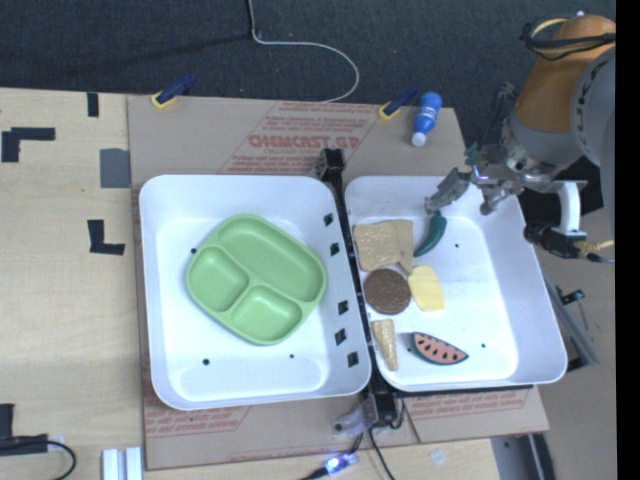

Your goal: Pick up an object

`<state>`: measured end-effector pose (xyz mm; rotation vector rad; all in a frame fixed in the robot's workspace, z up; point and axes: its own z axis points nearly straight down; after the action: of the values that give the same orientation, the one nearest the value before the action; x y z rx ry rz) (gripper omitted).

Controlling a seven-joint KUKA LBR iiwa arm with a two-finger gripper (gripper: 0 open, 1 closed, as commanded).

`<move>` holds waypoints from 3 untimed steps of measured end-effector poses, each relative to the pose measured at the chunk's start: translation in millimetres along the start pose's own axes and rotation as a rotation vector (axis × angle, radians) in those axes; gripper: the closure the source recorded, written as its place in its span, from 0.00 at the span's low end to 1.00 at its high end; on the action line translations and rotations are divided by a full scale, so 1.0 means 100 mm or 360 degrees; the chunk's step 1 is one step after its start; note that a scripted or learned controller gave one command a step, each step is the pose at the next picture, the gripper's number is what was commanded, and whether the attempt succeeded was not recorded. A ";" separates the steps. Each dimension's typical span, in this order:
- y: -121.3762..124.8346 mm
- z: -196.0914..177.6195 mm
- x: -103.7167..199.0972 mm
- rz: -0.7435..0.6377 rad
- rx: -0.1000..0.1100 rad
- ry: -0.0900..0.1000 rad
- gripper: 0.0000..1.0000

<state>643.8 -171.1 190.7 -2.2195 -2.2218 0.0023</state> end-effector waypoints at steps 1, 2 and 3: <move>-0.27 0.91 0.72 -0.0008 0.0015 0.0007 0.00; -0.99 1.05 0.78 0.0001 -0.0006 0.0000 0.00; -0.97 0.93 0.71 0.0010 -0.0014 -0.0017 1.00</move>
<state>546.7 -99.9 98.1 -2.2359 -2.2249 0.0049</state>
